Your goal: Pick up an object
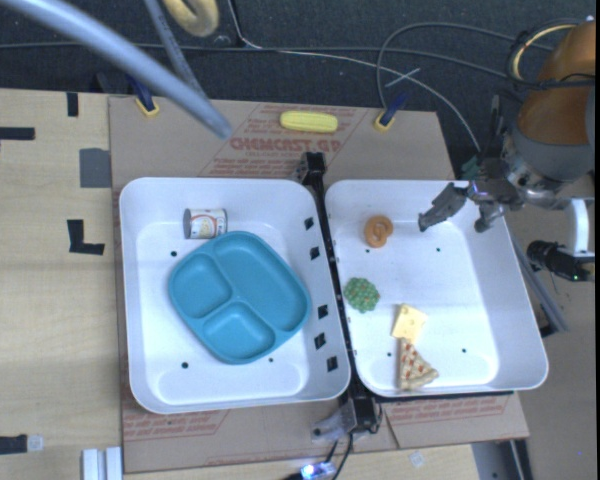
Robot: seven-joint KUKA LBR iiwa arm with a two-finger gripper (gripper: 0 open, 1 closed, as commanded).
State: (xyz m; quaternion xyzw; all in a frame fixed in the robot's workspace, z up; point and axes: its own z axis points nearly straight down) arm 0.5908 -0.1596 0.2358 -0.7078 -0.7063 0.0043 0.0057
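Observation:
The right bin (500,298) holds an orange round cookie-like piece (378,231), a green broccoli floret (361,293), a yellow cheese wedge (409,322) and a pizza slice (414,367). My gripper (464,208) hangs over the right bin's far right corner, open, its two dark fingers spread with nothing between them. It is to the right of the orange piece and apart from it.
The left bin (145,268) holds a blue divided plate (238,295) and a small can (205,223) lying on its side. A yellow banana-like toy (308,121) lies on the cardboard behind the bins. Cables run across the back.

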